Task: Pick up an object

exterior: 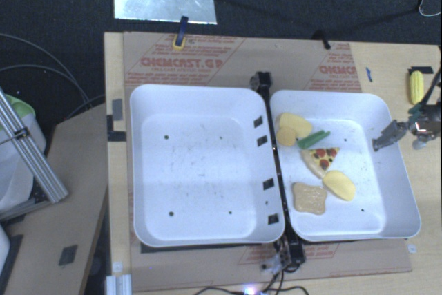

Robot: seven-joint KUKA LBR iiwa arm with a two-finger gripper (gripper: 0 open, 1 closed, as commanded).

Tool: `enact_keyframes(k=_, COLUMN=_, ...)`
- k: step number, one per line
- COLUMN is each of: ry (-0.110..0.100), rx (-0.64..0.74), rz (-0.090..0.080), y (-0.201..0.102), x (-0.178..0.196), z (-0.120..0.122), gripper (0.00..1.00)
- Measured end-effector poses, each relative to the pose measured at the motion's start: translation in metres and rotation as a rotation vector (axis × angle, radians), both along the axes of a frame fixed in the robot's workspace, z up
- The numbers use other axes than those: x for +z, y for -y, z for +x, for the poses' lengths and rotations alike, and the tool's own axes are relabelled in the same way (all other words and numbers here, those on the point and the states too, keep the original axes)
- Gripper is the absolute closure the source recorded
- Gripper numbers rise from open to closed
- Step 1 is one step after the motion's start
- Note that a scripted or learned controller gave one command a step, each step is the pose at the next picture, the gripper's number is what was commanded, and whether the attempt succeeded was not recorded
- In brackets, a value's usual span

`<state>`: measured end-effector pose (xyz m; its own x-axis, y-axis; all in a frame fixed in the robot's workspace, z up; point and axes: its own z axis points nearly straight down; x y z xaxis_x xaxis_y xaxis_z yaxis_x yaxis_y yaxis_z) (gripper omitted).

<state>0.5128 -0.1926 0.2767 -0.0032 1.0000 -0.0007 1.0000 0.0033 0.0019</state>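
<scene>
Toast point(309, 197) lies nearest, by the front edge of the right bin point(394, 214), close to the divider. Left of it, the left bin point(148, 169) sits on the counter point(121, 90). Toward the right bin's back left corner rest yellow pieces point(293, 126) with a green pod point(313, 139) beside them. A pizza slice point(322, 159) lies mid-bin, a yellow lump point(340, 184) just beside it. Over the right rim hangs the tool point(395, 135); whether its fingers are apart or together, I cannot tell.
</scene>
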Motion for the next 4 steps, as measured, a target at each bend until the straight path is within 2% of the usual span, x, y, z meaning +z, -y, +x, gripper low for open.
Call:
enact_keyframes(k=1, ry=-0.008, rx=0.000, rz=0.003, y=-0.001, x=-0.120, z=0.022, gripper=0.00)
enact_keyframes(k=2, ry=0.003, rx=0.007, rz=0.001, y=-0.047, x=-0.186, z=0.099, gripper=0.00)
enact_keyframes(k=3, ry=0.009, rx=0.001, rz=-0.001, y=-0.089, x=-0.189, z=0.055, gripper=0.00)
enact_keyframes(k=4, ry=0.012, rx=0.000, rz=0.000, y=-0.088, x=-0.177, z=0.057, gripper=1.00)
